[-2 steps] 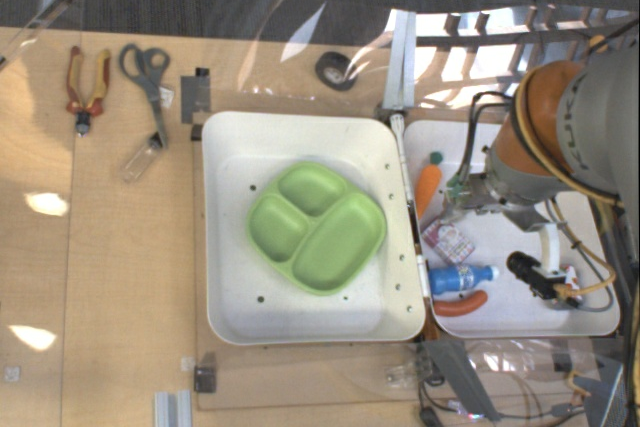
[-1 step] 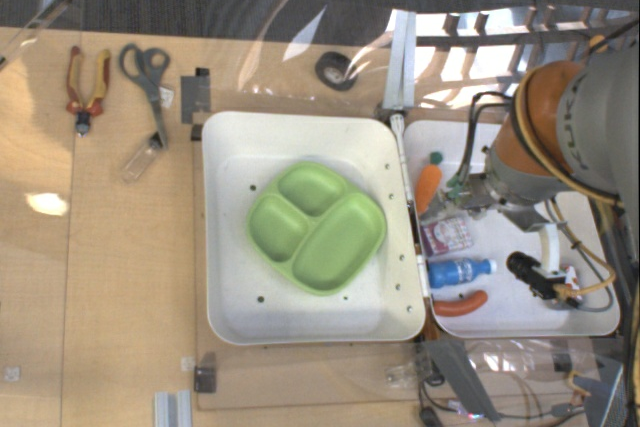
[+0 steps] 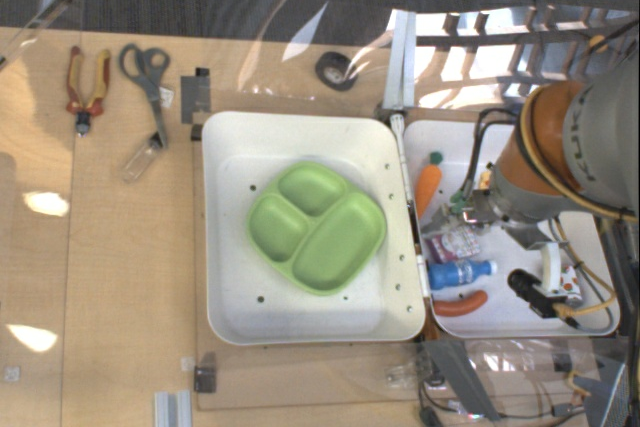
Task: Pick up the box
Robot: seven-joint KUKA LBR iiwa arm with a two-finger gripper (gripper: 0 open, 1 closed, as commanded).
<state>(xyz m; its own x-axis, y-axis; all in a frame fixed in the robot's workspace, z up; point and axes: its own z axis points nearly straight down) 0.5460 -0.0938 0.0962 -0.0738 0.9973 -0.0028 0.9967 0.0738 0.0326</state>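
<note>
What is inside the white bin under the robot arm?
The right bin holds a carrot, a crinkly clear packet, a blue bottle and a red sausage. The arm covers the bin's upper part, so anything beneath it is hidden.

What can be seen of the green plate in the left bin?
The green plate is a light green divided dish, plastic by its look, with rounded corners and three hollows: one large at the lower right, two smaller at the top and left. It lies flat and right side up, turned at a slant, near the middle of the left bin. Nothing lies in its hollows. It rests on the bin's floor, clear of the walls, and nothing else touches it.
</note>
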